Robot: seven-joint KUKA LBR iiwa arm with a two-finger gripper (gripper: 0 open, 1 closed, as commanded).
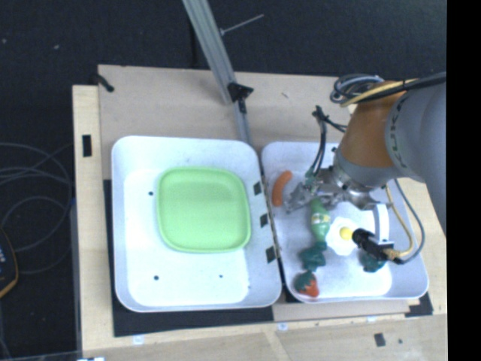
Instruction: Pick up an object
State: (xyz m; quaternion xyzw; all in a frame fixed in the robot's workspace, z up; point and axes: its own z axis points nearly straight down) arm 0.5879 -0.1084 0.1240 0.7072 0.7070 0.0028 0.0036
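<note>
Left bin (135,201): one green plate (203,209), flat. Right bin (409,280): orange piece (280,186) just left of claw (304,192), green bottle (320,220) just below-right. Claw low over bin floor; grip state cannot tell.

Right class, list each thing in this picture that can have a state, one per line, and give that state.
green plate: flat, upright, in the left bin
orange object: lying in the right bin, by its left wall
green bottle: lying down, below the gripper
gripper: low over the right bin
</note>
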